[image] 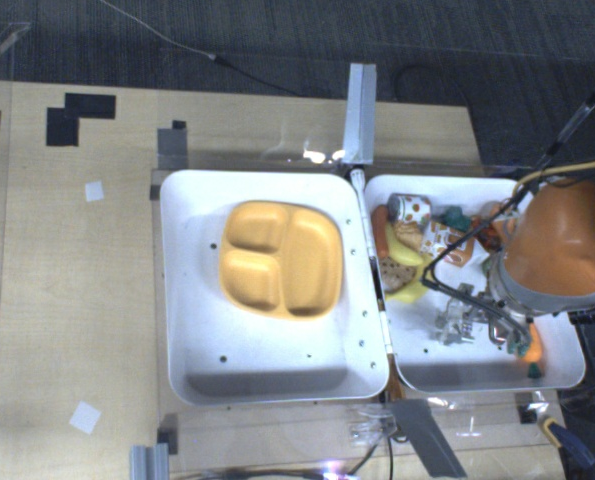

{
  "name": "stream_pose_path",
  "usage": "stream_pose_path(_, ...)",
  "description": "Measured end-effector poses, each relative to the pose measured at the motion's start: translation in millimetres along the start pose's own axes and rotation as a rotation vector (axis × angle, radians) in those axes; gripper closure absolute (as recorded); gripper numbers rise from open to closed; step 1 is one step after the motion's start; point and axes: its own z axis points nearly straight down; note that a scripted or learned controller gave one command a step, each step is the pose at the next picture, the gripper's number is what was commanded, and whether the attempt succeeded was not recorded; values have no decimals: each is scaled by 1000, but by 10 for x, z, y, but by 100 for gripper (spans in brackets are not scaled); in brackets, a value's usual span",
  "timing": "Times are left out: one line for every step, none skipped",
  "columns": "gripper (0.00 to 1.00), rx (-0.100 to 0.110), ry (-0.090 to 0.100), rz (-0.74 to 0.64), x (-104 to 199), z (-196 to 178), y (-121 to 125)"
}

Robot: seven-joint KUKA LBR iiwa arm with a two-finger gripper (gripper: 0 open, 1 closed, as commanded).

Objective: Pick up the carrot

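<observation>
The carrot (533, 349) is a small orange piece with a green tip. It lies in the front right corner of the right bin (477, 376), partly under the arm's cables. The arm's orange band (562, 238) covers the bin's right side. My gripper (457, 323) shows as a grey metal piece over the bin floor, to the left of the carrot and apart from it. Nothing shows between the gripper and the carrot.
A yellow divided plate (282, 258) sits in the left bin (192, 348). At the back of the right bin lie a small can (409, 208), a banana (405, 273), a reddish sausage (379, 233), a green item (451, 213) and an orange-white packet (449, 246).
</observation>
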Motion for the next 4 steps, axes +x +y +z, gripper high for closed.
stream_pose_path(100, 2, -2, -354, -587, 23, -430)
stream_pose_path(0, 0, 1, -355, -580, 31, -416)
stream_pose_path(0, 1, 4, -361, -307, 31, -775)
stream_pose_path(100, 3, -6, -362, -347, -101, -760)
